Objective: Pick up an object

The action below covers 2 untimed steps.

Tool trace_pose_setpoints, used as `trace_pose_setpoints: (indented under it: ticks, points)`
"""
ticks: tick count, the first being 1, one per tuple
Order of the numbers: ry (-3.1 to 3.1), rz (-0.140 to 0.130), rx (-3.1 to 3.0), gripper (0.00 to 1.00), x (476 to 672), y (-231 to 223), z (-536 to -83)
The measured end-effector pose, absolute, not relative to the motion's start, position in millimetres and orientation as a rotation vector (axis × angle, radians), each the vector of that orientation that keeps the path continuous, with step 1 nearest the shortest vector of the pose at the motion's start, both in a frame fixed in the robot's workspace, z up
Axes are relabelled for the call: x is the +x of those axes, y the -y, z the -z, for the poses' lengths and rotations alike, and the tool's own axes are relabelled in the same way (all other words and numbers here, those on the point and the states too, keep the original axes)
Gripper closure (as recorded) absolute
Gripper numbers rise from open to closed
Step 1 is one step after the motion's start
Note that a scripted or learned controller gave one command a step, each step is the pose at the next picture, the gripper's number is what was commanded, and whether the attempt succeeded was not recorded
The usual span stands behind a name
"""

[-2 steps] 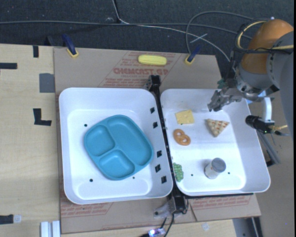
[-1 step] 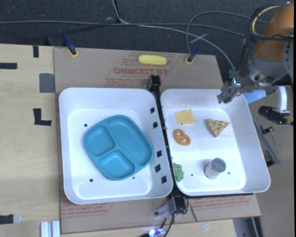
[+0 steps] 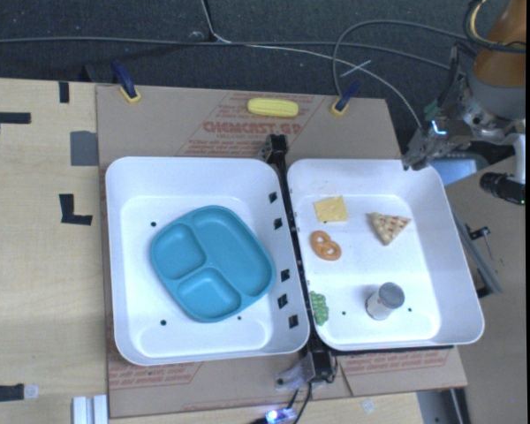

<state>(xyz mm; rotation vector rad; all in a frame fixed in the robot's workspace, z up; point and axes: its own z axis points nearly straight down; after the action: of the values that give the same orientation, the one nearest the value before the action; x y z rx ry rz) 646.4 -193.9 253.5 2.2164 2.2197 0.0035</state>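
Bench (image 3: pixel 35 237), bins, tool (image 3: pixel 421 155) above rim.

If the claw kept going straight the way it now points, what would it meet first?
Probably the right white plastic bin's upper right rim, just beneath the claw; depth is unclear, so it could reach the floor inside instead.

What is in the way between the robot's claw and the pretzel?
Nothing I can see. The gripper sits over the right bin's far right corner. The pretzel lies loose on the bin floor. The cheese square and the triangle cracker sit beside that path, apart from the pretzel.
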Motion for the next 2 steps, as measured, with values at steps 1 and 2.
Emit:
trace_pose_setpoints:
  ticks: [1,2]
  points:
    - [-2.227,0.0,2.217,1.0,626.8,142.6,-259.9]
    - [-2.228,0.002,2.219,1.0,607.5,100.2,-245.1]
